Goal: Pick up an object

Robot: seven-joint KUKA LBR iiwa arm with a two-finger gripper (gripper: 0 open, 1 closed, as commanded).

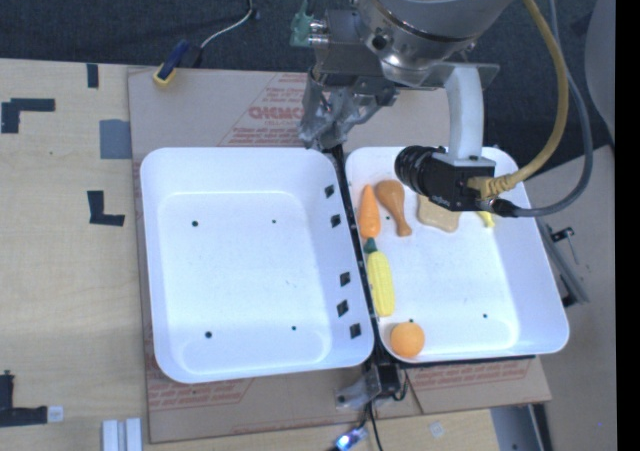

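Objects for picking lie in the right bin (520, 319), a shallow white plastic tray with rounded corners, seen from above at a slant. Nearest the camera, a small round orange (407, 340) sits at the bin's front left corner, just inside the rim. Just behind it, a yellow corn cob (380, 282), knobbly and cylindrical, lies lengthwise along the left wall. Farther back, a tapered carrot (369, 211) lies against the same wall, its tip pointing away, with a tan chicken drumstick (394, 205) just beside it on the right. A pale, flat bread slice (438, 214) rests near the back of the bin, partly hidden under a black cylindrical camera unit (438, 179) mounted on the arm. The left bin (180, 269), matching in shape and touching the right one along a row of black clips, has smooth white walls marked with small dark dots. Both bins stand on a sheet of brown cardboard (230, 114) over a pale wooden bench (60, 239). At the far edge, above the seam between the bins, the gripper (328, 134) hangs with its metal fingers pointing down, clear of the objects; whether they are spread or pressed together cannot be told. A yellow cable (560, 89) loops from the arm's grey wrist.
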